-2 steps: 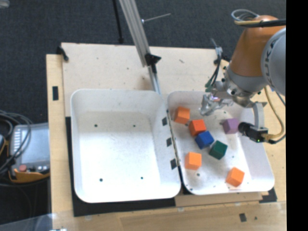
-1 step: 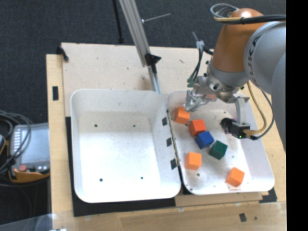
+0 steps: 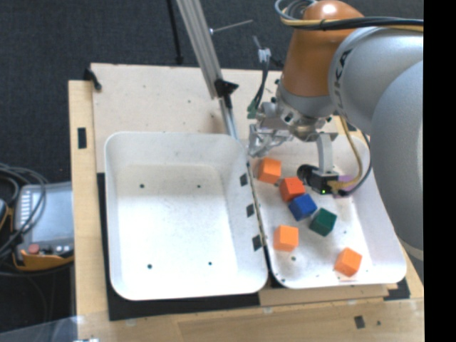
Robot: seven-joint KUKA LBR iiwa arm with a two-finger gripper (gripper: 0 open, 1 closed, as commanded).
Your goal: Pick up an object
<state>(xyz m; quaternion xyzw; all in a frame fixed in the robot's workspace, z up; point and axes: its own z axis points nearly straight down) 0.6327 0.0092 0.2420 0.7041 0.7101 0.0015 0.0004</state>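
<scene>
White shallow plastic bin, left, on pale wooden surface. Slanted aluminium pole just behind. White shallow plastic bin, right, touching the first along a shared edge, with six small cubes inside: orange cube at top left, red-orange cube touching blue cube, dark green cube just beside, orange cube lower left, orange cube lower right well apart from the others. Two-finger gripper above the right bin's upper left corner, close to the top-left orange cube; jaws' state: cannot tell. No cube seen in the grasp. Judged step: approach before grasp. Advised: an isolated cube as target, centred between the jaws, square to its faces, clear of the bin wall.
</scene>
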